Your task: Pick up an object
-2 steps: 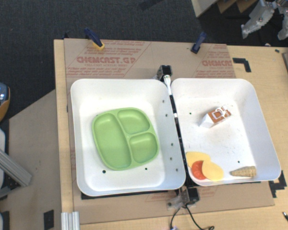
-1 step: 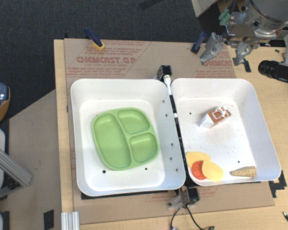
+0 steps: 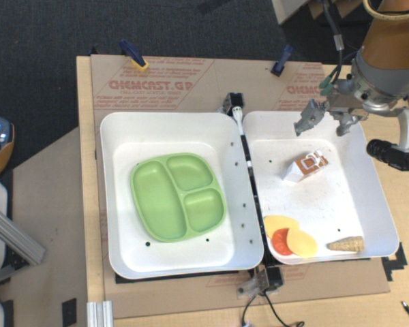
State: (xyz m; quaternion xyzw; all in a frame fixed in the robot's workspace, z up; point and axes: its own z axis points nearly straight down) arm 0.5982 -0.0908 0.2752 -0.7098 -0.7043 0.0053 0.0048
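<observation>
In the right bin (image 3: pixel 368 182) lie a small brown-and-white carton (image 3: pixel 305 167), a yellow and red toy piece (image 3: pixel 289 238) near the front edge, and a tan cone (image 3: pixel 345 244) at the front right. My gripper (image 3: pixel 326 118) hovers over the bin's far edge, up and right of the carton. Its two grey fingers (image 3: pixel 308 118) are spread apart with nothing between them.
The left bin (image 3: pixel 116 182) holds a green three-section plate (image 3: pixel 178 196). Black clips join the two bins at the back (image 3: pixel 233 103) and front (image 3: pixel 267 278). Blue clamps (image 3: pixel 133 54) pin the cardboard base at the far edge.
</observation>
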